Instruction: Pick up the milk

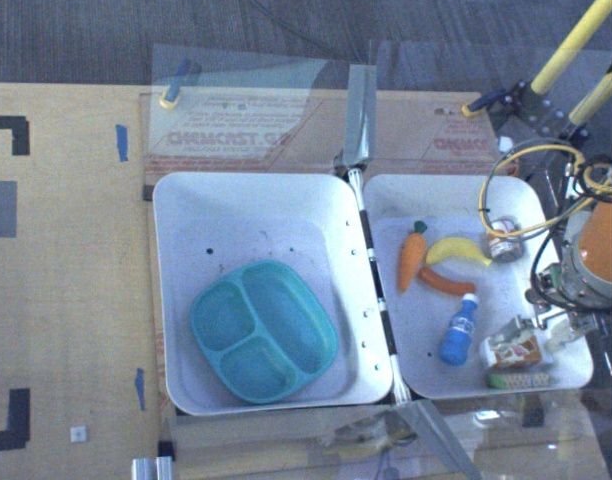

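A two-bin sorting station on a tan worktop (66,298), seen from above. Far left of the end effector, black angle marks and strips of blue tape dot the worktop. Behind the bins lies flattened cardboard (246,128) under clear film; its red print is faint and reads roughly "CHUKCAST", though the letters cannot be made out with certainty.

The left bin (186,208), well apart from the end effector, holds one teal divided tray (264,330) with three compartments. The right bin (426,200) holds the rest: one orange carrot (413,258) with a green top, one yellow banana (458,252), one reddish sausage-shaped item (447,282) just under the banana, and one blue bottle (459,332) with a white cap, its label too small to read. One small tin can (504,240) lies near the bin's far right side, partly behind a looped yellow cable (506,193).

The milk (514,350), a small carton with printed sides that cannot be read, lies on its side near the bin's front right corner, just left of and below the end effector (556,313). A flat green-and-red packet (519,379) sits just in front of it.

The arm, with its orange band (596,248), is cut off at the frame's right edge; cables and brackets clutter the end effector, and whether it is apart or together cannot be told.
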Tool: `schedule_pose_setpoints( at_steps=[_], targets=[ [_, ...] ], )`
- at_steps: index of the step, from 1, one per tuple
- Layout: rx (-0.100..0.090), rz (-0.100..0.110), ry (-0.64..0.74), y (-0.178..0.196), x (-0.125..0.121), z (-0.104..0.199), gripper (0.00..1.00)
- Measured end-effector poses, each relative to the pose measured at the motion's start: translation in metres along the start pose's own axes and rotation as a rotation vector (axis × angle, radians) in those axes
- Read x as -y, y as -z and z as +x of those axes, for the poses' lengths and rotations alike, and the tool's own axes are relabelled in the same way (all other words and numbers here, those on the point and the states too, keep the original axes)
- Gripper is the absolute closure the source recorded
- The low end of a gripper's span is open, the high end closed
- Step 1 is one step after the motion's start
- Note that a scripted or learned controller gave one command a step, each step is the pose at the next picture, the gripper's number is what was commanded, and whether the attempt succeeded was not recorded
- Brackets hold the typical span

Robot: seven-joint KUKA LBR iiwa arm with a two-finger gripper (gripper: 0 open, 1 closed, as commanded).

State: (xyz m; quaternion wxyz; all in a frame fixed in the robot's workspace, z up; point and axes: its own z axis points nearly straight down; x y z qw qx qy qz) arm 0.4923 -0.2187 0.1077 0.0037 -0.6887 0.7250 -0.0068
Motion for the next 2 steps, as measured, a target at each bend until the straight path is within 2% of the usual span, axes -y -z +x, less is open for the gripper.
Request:
schedule_pose_setpoints(
  at_steps=[1,2],
  targets=[
    [0.002,0.012,-0.001,0.011,0.004,-0.002,1.0],
    [0.007,-0.011,-0.139,0.061,-0.013,-0.061,1.0]
  ],
)
